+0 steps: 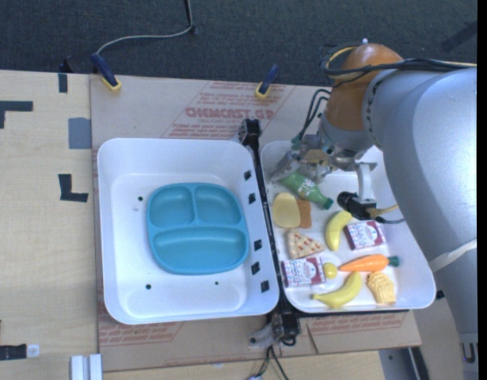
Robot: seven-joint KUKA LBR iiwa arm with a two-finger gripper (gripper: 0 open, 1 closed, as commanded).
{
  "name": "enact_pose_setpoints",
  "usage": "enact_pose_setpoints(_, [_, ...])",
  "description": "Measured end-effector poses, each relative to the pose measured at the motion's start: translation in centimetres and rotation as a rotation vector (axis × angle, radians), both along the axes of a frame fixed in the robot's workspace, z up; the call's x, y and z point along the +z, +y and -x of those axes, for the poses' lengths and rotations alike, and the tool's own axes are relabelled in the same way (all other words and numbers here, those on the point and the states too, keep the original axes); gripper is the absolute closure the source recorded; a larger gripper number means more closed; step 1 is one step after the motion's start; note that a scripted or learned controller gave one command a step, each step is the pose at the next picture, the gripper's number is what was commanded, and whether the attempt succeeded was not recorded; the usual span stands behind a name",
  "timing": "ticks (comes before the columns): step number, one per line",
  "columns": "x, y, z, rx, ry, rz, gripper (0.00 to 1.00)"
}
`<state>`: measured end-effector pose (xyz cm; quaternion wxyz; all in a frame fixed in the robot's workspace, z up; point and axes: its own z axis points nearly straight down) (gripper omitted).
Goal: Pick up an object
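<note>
The green bottle point(306, 188) is a small toy with a darker cap end and a pale band at its middle. It lies on its side, slanted, in the upper part of the right bin point(411, 253). The gripper point(310, 163) hangs just above the bottle's upper end, close over it. Whether they touch cannot be told, nor whether the gripper is spread or closed. Nothing shows in its grasp.

Just below the bottle lie one pale yellow rounded piece point(285, 210) and one brown piece point(305, 213), side by side. Below those is one waffle wedge point(302, 245).

There are two bananas: one point(337, 229) lies below and right of the bottle, the other point(342, 291) well below it near the bin's front wall. There are also two red-and-white cartons, one point(364, 234) beside the first banana and one point(302, 271) under the waffle wedge. One carrot point(365, 264) and one yellow ridged piece point(381, 288) lie far below and right of the bottle.

Left of the bottle, the left bin point(123, 212) holds one blue divided plate point(198, 228). Both bins sit on the table point(37, 252).
</note>
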<state>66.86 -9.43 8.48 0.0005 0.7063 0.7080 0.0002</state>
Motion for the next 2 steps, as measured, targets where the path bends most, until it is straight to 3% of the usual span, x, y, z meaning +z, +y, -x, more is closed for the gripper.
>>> enact_pose_setpoints(1, [1.0,0.0,0.0,0.001,0.000,0.001,1.00])
enact_pose_setpoints(2, [10.0,5.9,5.5,0.001,0.001,-0.001,1.00])
